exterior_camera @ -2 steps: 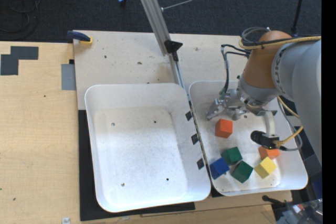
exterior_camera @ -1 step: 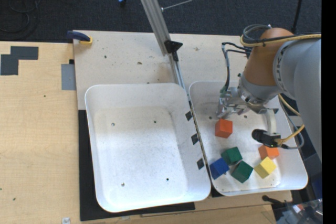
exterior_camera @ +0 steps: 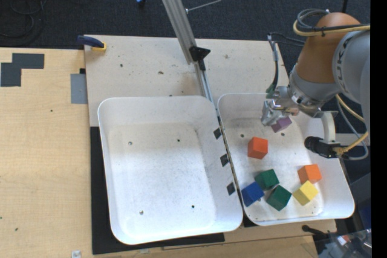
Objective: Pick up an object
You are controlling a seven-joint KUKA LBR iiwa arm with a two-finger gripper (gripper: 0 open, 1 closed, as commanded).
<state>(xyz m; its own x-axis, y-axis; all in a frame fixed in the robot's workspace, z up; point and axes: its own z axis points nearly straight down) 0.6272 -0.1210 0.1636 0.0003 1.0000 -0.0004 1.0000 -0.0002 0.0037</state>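
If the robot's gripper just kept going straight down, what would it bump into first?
Probably the bare floor of the right bin. The gripper has a purple block at its tip, so that would likely touch first. Depth is hard to judge.

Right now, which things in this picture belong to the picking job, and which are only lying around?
Belong to the job:
gripper
purple block at the gripper
red cube
orange cube
yellow cube
blue cube
two green cubes
right bin

Only lying around:
left bin
aluminium bar
blue clamp
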